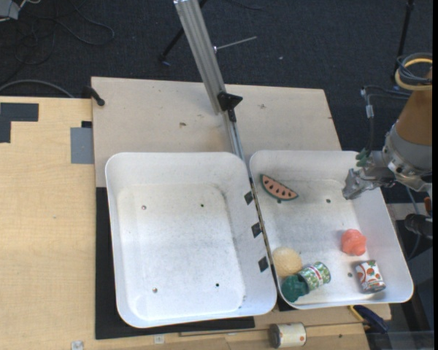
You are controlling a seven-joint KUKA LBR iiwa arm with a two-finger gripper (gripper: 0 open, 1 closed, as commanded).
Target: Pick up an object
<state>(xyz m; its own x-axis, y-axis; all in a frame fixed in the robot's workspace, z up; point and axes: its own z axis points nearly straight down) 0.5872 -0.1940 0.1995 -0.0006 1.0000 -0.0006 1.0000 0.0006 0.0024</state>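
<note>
While your gripper (pixel 352 184) hangs over the right bin's (pixel 394 228) far edge, fingers narrow and holding nothing, nothing's picked yet; watermelon slice (pixel 279 188), orange ball (pixel 353 242) and cans (pixel 369 275) lie in that bin.

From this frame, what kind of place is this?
Probably a robotics lab's bin-picking bench. Two white bins, the left bin and the right bin, sit side by side; the right one holds toys such as a watermelon slice and small cans. The arm's gripper reaches in, and cables trail across dark carpet.
</note>
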